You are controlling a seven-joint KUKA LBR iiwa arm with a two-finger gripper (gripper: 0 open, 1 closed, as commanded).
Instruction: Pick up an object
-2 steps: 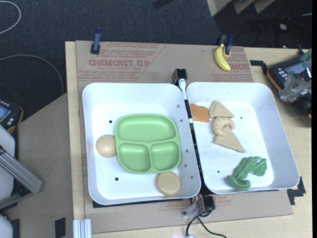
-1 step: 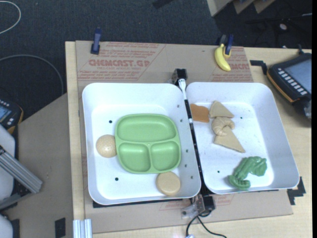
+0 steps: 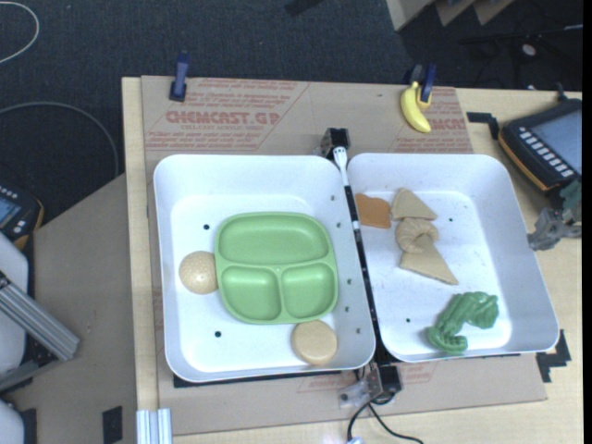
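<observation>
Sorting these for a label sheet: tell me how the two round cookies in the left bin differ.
The cookie left of the green tray is paler and looks a bit smaller; the cookie below the tray is yellower and looks wider. The first touches the tray's left edge, the second its lower edge. Both are round, tan and lie flat.

My feed is evenly lit from overhead, fairly bright. The white bins (image 3: 176, 183) nearly wash out, with soft glare on their rims. Shadows are faint and short. Detail is slightly soft throughout; the dark floor (image 3: 83, 26) looks grainy.
</observation>
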